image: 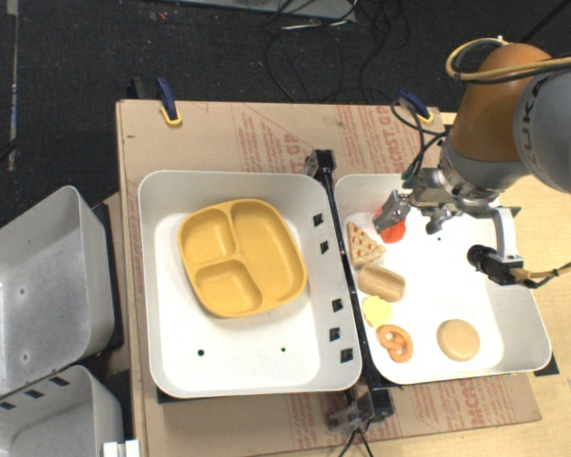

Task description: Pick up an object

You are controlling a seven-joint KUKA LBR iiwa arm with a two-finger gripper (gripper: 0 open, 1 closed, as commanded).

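The gripper [406, 214] hangs over the far left part of the right bin [514, 293], its two fingers spread open around a small red object [392, 230] without clearly clamping it. Along that bin's left edge lie a waffle [364, 245], a bread roll [381, 282] and a yellow disc [377, 310], with a pretzel [395, 342] and a round bun [458, 339] by the near edge. The left bin [171, 360] carries a yellow divided plate [240, 256].

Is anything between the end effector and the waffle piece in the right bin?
Nothing visible blocks it. The end effector sits over a small red item, just right of the waffle piece.
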